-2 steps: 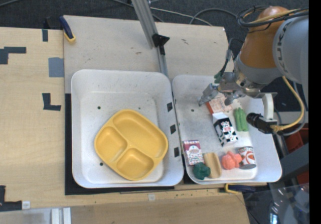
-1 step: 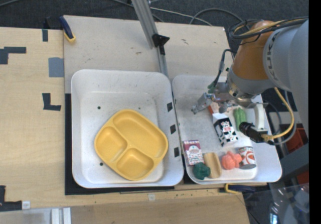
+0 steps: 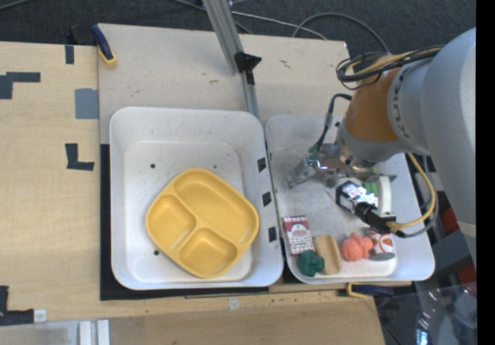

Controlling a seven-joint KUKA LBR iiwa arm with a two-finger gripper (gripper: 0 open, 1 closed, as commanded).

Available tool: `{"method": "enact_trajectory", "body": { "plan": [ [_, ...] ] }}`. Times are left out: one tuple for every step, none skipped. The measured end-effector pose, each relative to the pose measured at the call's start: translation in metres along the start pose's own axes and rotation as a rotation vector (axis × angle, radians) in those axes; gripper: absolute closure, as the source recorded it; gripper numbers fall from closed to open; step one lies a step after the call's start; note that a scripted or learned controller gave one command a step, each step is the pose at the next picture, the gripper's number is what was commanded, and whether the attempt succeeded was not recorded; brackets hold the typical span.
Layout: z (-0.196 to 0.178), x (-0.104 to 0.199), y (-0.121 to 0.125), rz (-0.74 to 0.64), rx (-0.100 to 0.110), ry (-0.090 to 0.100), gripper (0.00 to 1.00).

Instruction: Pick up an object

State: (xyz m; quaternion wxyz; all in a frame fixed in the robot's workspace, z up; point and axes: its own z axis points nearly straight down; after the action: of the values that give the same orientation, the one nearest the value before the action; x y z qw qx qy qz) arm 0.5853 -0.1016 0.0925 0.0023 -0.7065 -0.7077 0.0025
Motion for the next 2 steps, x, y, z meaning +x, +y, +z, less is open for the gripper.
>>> {"method": "enact_trajectory", "body": {
  "plan": [
    [-0.013, 0.001, 0.001, -0.002, -0.003, 0.001, 1.00],
    [-0.056, -0.002, -0.002, 0.001, -0.009, 0.000, 1.00]
  ]
}}
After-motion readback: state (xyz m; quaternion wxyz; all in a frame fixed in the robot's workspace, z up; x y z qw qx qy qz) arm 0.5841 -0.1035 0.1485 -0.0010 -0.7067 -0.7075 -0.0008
